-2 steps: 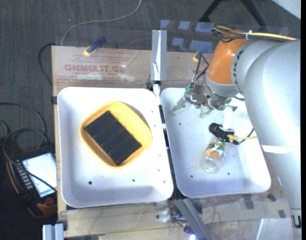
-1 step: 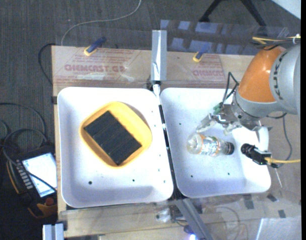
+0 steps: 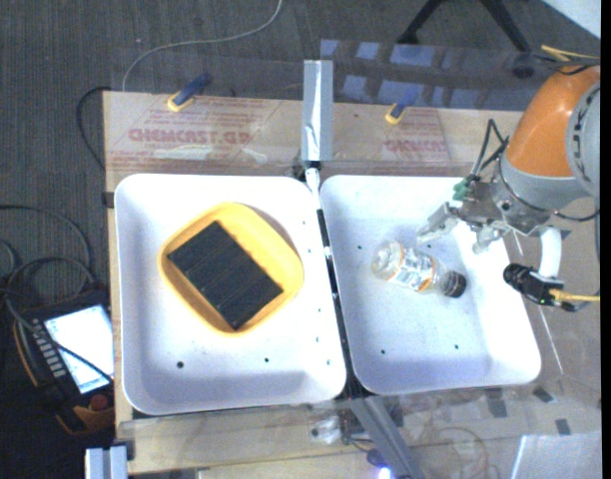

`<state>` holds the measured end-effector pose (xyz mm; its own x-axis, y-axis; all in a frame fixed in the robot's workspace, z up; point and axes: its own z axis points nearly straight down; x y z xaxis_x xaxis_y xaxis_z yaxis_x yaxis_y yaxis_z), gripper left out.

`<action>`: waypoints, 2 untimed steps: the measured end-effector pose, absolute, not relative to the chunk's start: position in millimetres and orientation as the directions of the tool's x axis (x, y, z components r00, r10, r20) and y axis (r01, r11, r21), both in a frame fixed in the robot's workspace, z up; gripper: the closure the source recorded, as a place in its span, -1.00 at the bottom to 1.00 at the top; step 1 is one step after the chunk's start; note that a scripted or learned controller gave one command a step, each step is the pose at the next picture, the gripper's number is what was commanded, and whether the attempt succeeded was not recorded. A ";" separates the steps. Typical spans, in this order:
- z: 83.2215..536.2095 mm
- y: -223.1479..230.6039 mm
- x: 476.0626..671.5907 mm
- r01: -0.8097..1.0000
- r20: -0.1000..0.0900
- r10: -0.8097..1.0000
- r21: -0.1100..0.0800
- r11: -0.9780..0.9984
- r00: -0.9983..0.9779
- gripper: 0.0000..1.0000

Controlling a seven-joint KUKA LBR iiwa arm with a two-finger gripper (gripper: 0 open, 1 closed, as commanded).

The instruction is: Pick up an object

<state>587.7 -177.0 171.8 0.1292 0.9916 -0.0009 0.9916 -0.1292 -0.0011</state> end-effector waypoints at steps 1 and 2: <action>91.2 -101.5 594.5 0.995 -0.002 0.995 0.013 -0.097 0.097 -1.00; 92.5 -119.7 512.5 0.997 -0.001 0.997 0.006 -0.080 0.080 -1.00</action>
<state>512.5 -119.7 92.5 0.0800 0.9968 -0.0012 0.9968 -0.0800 0.0061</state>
